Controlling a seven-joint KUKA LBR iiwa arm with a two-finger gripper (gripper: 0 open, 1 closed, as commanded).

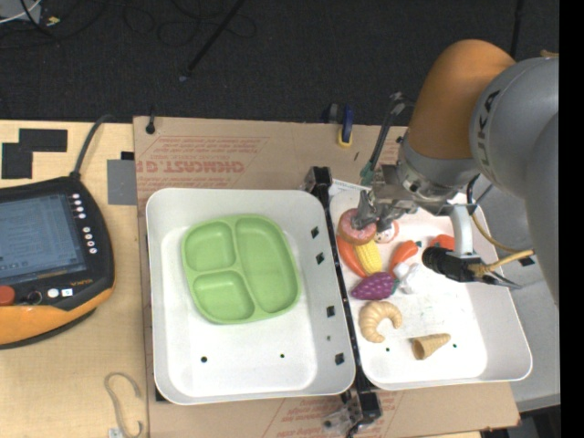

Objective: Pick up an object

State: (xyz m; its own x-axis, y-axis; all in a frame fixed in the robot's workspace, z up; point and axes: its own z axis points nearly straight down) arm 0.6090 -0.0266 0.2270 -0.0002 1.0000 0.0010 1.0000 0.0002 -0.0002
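Your gripper (372,219) hangs low over the upper left corner of the right bin (497,359), right above the pink-frosted donut (354,229); whether it is apart or clamped you cannot tell, since the wrist hides that part.

Just below the donut lies the yellow corn cob (368,255), with a carrot (350,260) along its left side. Further out you have the purple grapes (374,286), then the croissant (380,318) and the ice-cream cone (431,344) in open floor. The green divided plate (241,269) sits alone in the left bin (173,372).

These look like light, hard plastic toy foods, likely slick and prone to roll. For the donut, take it across the ring's outer width; the crowded neighbours may get nudged.
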